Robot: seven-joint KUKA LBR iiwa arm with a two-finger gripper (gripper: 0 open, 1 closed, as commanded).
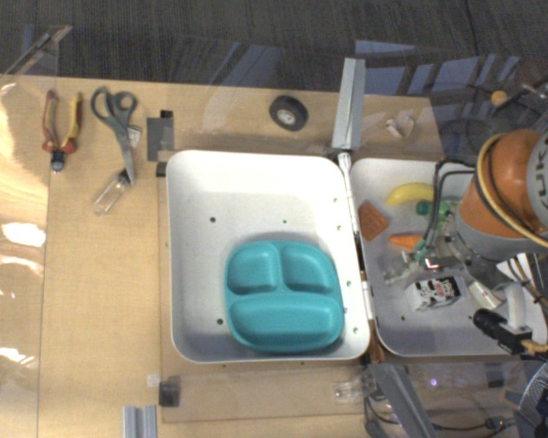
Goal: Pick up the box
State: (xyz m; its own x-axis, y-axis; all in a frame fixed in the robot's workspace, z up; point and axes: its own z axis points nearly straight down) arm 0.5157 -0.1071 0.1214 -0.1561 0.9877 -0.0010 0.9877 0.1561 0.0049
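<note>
The box [437, 290], small and white with dark print, lies in the right bin [393, 336], just right of the pincer [426, 261]. Going left to right from that pincer: far left sits the teal divided tray [283, 295] in the left bin [201, 245]; nearer, an orange-brown block [373, 220], a banana [409, 192], a carrot-like piece [404, 241]. We cannot tell the pincer's state. We judge a descent may land short of the box and nudge it away, or catch the neighbouring carrot-like piece instead.
</note>
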